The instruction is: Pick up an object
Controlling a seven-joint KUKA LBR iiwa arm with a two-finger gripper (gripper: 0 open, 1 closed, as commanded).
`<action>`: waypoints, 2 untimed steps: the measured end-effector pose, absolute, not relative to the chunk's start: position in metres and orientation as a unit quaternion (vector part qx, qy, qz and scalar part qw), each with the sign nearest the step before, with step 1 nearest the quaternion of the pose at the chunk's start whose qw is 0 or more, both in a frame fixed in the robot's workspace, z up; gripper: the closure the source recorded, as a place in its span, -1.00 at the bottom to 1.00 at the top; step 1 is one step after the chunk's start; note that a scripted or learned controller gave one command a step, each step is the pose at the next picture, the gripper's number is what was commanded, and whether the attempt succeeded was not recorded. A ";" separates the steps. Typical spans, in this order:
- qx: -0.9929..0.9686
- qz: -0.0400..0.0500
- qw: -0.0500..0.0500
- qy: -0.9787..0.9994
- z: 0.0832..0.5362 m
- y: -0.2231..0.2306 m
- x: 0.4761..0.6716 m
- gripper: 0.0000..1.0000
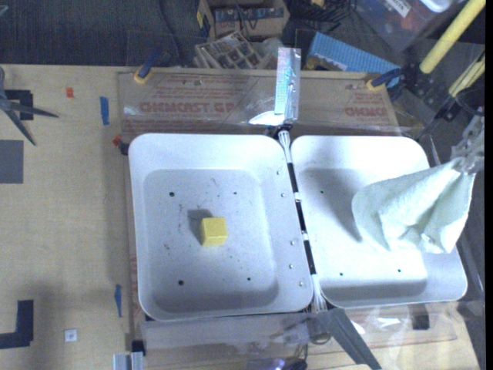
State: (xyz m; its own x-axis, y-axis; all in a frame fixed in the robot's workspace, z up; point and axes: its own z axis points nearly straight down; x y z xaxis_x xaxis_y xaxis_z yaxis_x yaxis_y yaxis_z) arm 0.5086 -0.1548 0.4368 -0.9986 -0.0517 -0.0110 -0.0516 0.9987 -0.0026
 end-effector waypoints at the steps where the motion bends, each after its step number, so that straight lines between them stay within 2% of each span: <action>1: -0.150 0.000 0.003 0.989 0.339 -0.150 0.539 1.00; 2: 0.008 0.000 0.001 1.000 0.171 -0.144 0.500 1.00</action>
State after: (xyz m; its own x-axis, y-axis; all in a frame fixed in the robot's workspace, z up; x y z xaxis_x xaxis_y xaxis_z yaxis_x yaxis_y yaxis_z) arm 0.5005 -0.1438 0.1707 -0.9999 0.0154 -0.0022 0.0154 0.9999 0.0001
